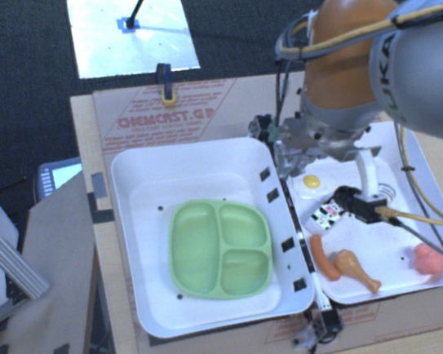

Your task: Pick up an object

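The right bin (436, 206) holds several toy foods. A fried egg (312, 182) lies near its back left, with a small white piece with black marks (326, 215) just in front of it. An orange sausage (322, 257) and a tan drumstick (355, 267) lie at the front left, and a pink lump (429, 260) sits at the front right. My gripper (288, 162) hangs over the back left corner of this bin, close to the dividing wall and just left of the egg. I see nothing held in it.
The left bin (142, 225) holds a light green divided plate (220, 248). A row of black clips runs along the wall between the bins (287, 220). The grey arm with its orange band (350, 45) covers the back of the right bin.
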Motion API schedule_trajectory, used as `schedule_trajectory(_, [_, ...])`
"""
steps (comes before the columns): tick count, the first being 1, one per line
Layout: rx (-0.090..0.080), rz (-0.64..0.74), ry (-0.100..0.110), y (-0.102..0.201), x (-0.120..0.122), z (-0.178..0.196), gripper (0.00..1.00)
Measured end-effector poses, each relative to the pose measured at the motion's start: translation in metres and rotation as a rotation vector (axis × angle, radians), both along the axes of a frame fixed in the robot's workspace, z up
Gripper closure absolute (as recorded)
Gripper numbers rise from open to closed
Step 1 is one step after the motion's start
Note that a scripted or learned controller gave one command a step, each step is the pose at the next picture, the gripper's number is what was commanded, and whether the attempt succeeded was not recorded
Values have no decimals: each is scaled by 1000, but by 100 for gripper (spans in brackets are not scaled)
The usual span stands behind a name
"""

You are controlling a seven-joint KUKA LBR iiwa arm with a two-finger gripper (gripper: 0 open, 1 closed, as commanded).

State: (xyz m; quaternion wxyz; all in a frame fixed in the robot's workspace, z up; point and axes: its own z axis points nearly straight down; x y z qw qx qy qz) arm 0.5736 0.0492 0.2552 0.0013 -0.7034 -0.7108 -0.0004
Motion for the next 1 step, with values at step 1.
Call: schedule_trajectory(1, [0,-1,1,44,-31,-13,100])
